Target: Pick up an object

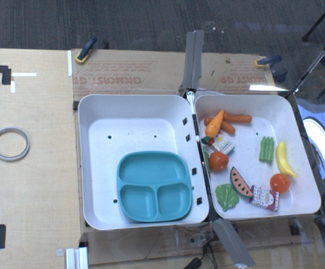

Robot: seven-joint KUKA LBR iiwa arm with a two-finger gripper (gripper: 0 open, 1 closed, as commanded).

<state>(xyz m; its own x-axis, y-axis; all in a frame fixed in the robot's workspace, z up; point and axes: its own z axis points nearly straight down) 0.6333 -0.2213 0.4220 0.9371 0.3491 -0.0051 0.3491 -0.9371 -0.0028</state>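
The right bin [297, 128] holds several toy foods. An orange carrot [214, 124] and a sausage [236, 117] lie at its back left, beside a small printed carton [224, 145]. A red tomato [218, 161] rests near the left wall. A watermelon slice [241, 182] and a green leaf [227, 196] sit toward the front. A green bean bundle [267, 149], a yellow banana [284, 159], a second tomato [279, 182] and a red packet [265, 198] lie on the right side.
The left bin [95, 150] holds a teal divided plate [154, 186]. A roll of tape [9, 143] lies on the wooden bench at the left. Cardboard [129, 74] sits behind the bins, held by clamps [86, 49].
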